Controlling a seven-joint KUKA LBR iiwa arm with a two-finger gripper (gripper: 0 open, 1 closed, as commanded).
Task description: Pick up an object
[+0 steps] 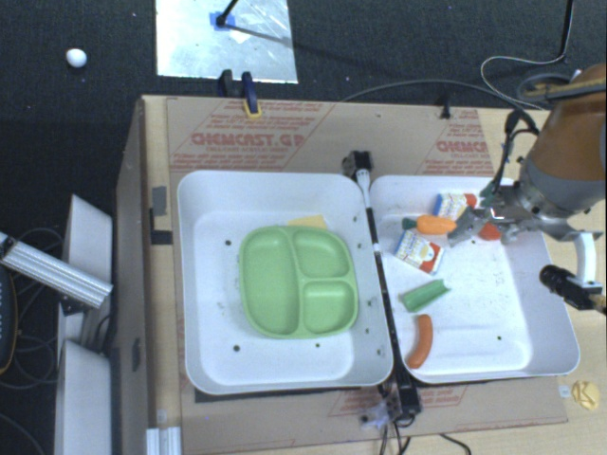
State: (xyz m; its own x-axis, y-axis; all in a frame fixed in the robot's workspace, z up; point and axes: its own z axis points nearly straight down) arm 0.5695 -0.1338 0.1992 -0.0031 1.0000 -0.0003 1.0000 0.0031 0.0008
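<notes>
My gripper (477, 224) hangs low over the back right part of the right bin (512, 349), on the grey arm with its orange band (569, 131). A small red object (489, 233) shows right beside the gripper's tip; I cannot tell whether it is held. Just left of the gripper lie an orange carrot (436, 224) and a small printed box (453, 203). A white and red carton (419, 251) lies in front of the carrot. Nearer the front are a green pod-like piece (424, 295) and an orange-red sausage (420, 339).
The left bin (209, 254) holds a green divided plate (299, 281) with a yellow piece (306, 222) behind it. A black divider strip (377, 273) runs between the bins. Cables (512, 69) loop behind the arm at the back right.
</notes>
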